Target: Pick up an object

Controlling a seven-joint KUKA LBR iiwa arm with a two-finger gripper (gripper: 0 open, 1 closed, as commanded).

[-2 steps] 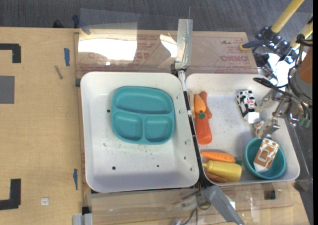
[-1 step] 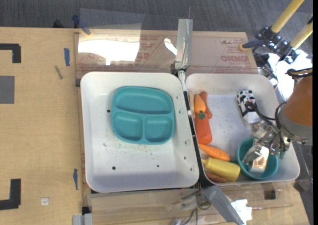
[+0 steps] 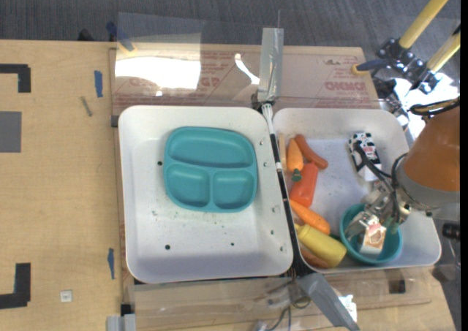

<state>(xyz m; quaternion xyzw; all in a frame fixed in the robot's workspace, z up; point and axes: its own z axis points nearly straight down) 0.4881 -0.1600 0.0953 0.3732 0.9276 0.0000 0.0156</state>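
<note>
Gripper down in the right white bin, over the small teal bowl — a little white-and-red carton sits in that bowl, just under the metal fingers. Open or clamped? Cannot tell — too cluttered. Left bin holds a teal divided plate.

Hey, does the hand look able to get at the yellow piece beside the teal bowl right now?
Probably yes: the hand hovers over the teal bowl, and the yellow piece lies uncovered just beside it, near the bin's front wall.
</note>
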